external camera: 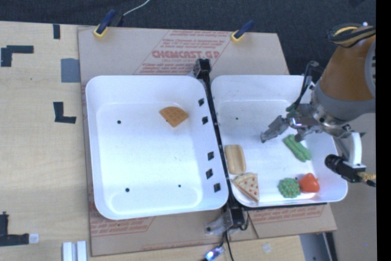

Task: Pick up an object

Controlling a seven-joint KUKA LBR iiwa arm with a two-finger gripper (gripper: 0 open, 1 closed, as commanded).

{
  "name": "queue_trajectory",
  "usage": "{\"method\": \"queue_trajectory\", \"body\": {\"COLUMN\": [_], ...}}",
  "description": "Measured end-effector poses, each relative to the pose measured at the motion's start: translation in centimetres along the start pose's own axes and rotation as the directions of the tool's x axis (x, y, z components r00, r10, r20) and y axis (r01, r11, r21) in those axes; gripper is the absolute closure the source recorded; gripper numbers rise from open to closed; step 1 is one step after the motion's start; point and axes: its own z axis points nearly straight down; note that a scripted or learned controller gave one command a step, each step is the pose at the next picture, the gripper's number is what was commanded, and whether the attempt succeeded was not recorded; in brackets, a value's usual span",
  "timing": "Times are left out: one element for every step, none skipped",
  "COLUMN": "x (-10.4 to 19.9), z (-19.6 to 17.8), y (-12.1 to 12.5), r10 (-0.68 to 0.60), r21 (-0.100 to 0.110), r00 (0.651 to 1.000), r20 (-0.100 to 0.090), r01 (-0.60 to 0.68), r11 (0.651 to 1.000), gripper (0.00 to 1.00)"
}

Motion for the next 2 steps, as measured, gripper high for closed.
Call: {"method": "queue_trajectory", "body": {"x": [7.3, 12.1], "z": [0.9, 0.8], "y": [-4.6, 2.9], "r10": [-0.005, -0.007], "r21": [0.005, -0.005], "r00": [1.000, 1.000], "r20": [-0.003, 0.000], "r01": [0.005, 0.007], "r11": [1.000, 1.000], "gripper": [0.00, 0.00]}}
